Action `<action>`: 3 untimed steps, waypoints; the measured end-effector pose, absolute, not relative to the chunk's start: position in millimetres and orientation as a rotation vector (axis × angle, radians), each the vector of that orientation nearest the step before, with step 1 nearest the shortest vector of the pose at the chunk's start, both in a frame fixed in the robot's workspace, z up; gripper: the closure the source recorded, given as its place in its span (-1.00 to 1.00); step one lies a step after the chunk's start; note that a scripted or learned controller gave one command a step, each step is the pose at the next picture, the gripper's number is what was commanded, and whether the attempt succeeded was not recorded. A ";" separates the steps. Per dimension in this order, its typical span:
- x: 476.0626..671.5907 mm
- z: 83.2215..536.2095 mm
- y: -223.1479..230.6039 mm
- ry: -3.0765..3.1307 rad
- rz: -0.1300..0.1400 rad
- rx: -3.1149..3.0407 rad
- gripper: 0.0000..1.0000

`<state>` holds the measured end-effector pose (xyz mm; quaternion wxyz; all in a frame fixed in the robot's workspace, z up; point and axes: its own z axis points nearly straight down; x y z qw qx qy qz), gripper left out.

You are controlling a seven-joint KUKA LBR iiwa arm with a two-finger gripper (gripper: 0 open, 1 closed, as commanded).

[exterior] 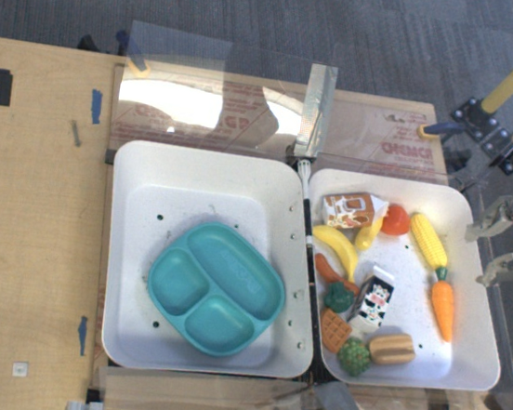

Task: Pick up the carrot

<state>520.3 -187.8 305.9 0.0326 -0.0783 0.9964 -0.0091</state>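
Clearly a free carrot, lying by the right side of the right bin

Now, nearest to the camera in the right bin [474,369] are a broccoli [356,356], a bread roll [392,349] and a waffle [335,330], close together at the front edge. A little further in stands a small milk carton [375,299]. To its right, with bare white floor between them, lies the carrot [442,308]. It lies flat near the right wall, with its pointed tip toward the front and its green top toward the back. Nothing touches it along its sides. The roll is near its tip, and the lower end of a corn cob [428,241] comes close to its green top. Further back are a banana [337,248], a tomato [396,221] and a printed food packet [350,210]. The left bin [131,230] holds a teal divided plate [216,288].

I judge that the carrot is a toy of hard plastic: light, stiff, smooth and not fragile. Because it is round and tapered, it may roll or slip out toward the thin end under a squeeze. The best place to take it seems to be the thick part just below the green top, with the fingers across its width. The side toward the wall leaves less room, so the descent must be well centred.

About the gripper, I cannot tell how far it is open or if it holds something. The carrot is not yet lifted.
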 end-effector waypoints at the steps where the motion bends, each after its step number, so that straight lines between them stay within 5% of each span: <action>1: 522.5 317.4 -187.9 3.057 -0.032 -0.237 1.00; 2: 567.2 300.7 -137.0 3.134 0.001 -0.051 1.00; 3: 514.7 254.8 -183.9 3.133 0.000 -0.217 1.00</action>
